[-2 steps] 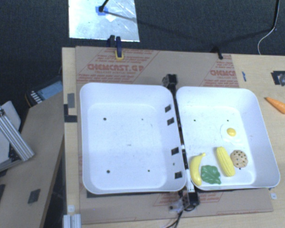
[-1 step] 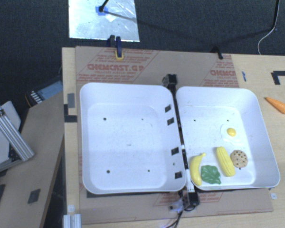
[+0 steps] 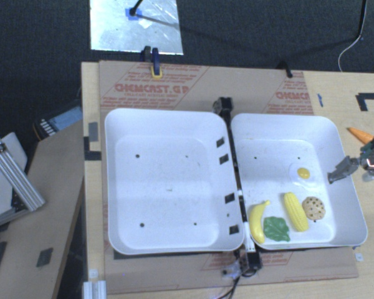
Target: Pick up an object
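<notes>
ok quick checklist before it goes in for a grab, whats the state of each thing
1. Gripper over the right bin: ok, at its right rim.
2. Targets present: ok; banana, corn, cookie, green piece, fried egg.
3. Nearest target: fried egg, apart from the rest: ok.
4. Front items spaced: not ok, clustered.
5. Fingers open: cannot tell.
</notes>
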